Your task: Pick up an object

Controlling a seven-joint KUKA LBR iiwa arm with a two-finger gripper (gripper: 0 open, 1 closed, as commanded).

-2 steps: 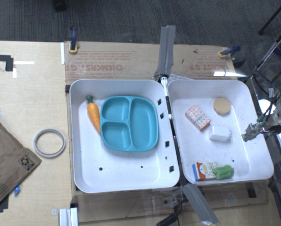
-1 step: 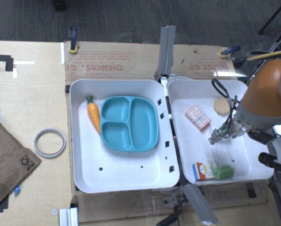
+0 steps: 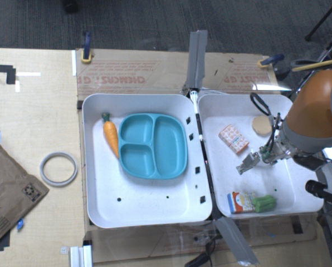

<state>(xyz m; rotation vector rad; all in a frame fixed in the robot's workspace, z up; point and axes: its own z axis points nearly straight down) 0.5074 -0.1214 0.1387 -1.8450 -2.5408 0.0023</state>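
My arm (image 3: 313, 107) reaches in at the right of the frame over the right bin (image 3: 210, 149), my claw (image 3: 248, 163) low at its centre, grip unreadable. Ahead, upper centre of that bin, lies the pink patterned box (image 3: 233, 138), long axis slanting upper-left to lower-right. The tan counter (image 3: 32, 127) meets dark carpet (image 3: 155, 10) along the top.

Left bin (image 3: 93, 166): white, small dark marks on floor. Right bin (image 3: 221, 113): white too.
Divided plate (image 3: 154, 146): turquoise blue, plain.
Carrot (image 3: 111, 137): orange body, green top.
Small box (image 3: 233, 138): pink-red with white speckled pattern.
Round disc (image 3: 261, 125): pale tan.
Carton (image 3: 241, 202): white, orange and blue print; green item (image 3: 264, 203) beside it.
Arm (image 3: 316, 107): orange band, grey below.
Gripper (image 3: 247, 163): grey metal.
Counter (image 3: 32, 115): light wood tone.
Tape ring (image 3: 58, 168): grey-white.
Cardboard (image 3: 138, 72): brown, red lettering.
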